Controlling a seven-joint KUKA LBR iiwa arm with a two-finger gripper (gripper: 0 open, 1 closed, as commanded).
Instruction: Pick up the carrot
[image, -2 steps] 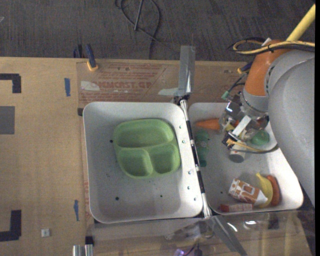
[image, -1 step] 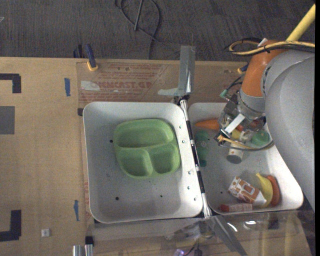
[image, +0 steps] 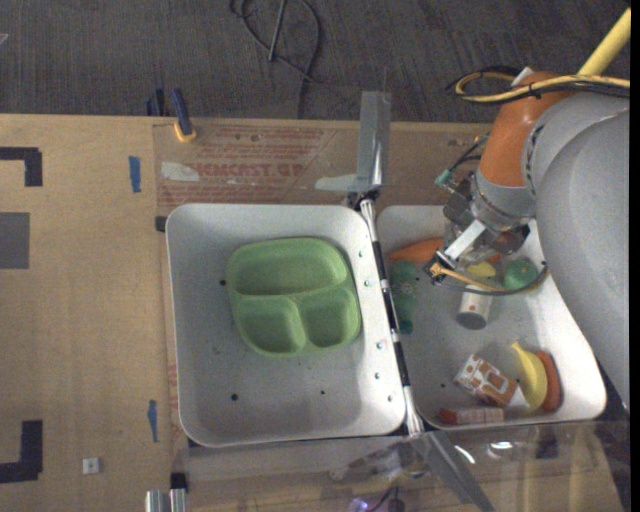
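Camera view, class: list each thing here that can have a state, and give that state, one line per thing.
Carrot: lying in the right bin, near its upper left corner, not gripped.
Gripper: low over the right bin, just right of the carrot.
Green divided plate: right way up in the left bin.
Banana: lying in the right bin's lower right.
Small can: standing on end.

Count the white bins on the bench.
2. The left bin holds a green divided plate; the right bin sits beside it under the arm, holding the carrot and other items.
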